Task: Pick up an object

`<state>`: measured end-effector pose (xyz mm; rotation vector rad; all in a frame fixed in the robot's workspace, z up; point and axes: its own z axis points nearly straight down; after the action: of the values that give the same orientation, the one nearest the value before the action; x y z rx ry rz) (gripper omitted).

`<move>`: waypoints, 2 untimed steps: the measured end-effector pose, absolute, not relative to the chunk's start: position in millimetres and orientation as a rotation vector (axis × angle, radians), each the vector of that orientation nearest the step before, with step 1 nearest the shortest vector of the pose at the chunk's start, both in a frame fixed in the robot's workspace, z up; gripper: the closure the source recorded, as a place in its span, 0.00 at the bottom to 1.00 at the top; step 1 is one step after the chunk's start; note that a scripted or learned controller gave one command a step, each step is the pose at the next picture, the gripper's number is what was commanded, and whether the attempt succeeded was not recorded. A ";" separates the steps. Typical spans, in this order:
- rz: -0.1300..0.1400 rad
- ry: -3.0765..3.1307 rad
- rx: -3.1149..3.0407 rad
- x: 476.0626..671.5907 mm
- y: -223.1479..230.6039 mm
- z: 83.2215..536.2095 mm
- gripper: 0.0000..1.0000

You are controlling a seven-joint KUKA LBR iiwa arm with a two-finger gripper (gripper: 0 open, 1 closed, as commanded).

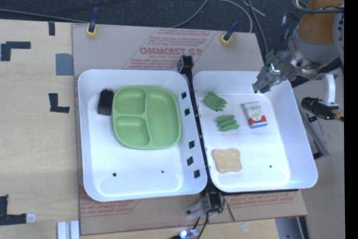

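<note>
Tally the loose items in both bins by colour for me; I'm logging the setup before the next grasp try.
Green: 3, the divided plate, leafy piece, pea pod piece
Black: 1, block
Tan: 1, toast
Red, white and blue: 1, small carton
Total: 6
</note>
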<state>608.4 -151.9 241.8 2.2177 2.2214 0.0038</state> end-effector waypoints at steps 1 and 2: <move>0.000 2.229 2.215 613.3 -92.2 231.5 1.00; 0.002 2.231 2.214 628.5 -32.1 236.4 1.00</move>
<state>628.5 -32.1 236.4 2.2137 2.2310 0.0022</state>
